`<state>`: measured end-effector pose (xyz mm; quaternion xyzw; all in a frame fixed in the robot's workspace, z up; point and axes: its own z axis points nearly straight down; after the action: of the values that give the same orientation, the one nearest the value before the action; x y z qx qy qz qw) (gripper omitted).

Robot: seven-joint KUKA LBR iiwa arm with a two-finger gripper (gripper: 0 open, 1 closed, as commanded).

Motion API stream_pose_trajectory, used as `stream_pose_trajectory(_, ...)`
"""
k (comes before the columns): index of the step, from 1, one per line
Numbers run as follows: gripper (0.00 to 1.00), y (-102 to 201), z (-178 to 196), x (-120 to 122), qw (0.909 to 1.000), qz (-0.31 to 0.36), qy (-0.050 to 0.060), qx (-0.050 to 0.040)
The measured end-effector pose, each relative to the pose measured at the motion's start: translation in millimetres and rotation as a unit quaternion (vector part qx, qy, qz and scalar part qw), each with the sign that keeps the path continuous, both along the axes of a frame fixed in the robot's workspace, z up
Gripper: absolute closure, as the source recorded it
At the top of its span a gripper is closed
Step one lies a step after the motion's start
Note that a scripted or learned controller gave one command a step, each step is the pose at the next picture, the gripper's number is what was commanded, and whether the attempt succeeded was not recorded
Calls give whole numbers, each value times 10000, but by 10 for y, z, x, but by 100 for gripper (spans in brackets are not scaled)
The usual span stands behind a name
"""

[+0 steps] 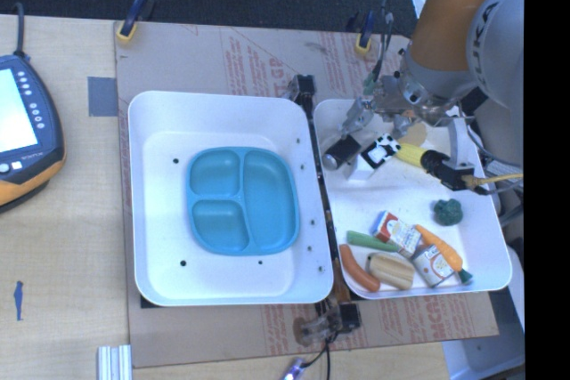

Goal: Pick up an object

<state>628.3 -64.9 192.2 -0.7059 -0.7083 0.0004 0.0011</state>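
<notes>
The gripper [356, 142] hangs low in the right bin [494, 231], near its top left corner; I cannot tell if its jaws are apart. Smooth toy food lies near the bottom: a hot dog [358, 270], a carrot [443, 248], and bumpy broccoli [448, 211]. A shiny blue plate [242, 200] with three sections sits in the left bin [160, 191].

Divided plate [242, 200] in left bin [151, 116], toy foods [405, 254] in right bin [494, 231]

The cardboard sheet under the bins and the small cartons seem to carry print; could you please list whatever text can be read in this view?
Nothing can be read.
Cardboard sheet: faint red print, too blurred.
Two small cartons: label print too small.
Handheld pendant: screen washed out, buttons unreadable.
</notes>
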Motion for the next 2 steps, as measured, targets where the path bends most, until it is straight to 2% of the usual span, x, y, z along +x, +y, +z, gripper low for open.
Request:
stream_pose_trajectory(1,0,-249,-777,13,10000,0,-84,-24)
stream_pose_trajectory(2,0,-287,-843,266,9999,9,-131,-32)
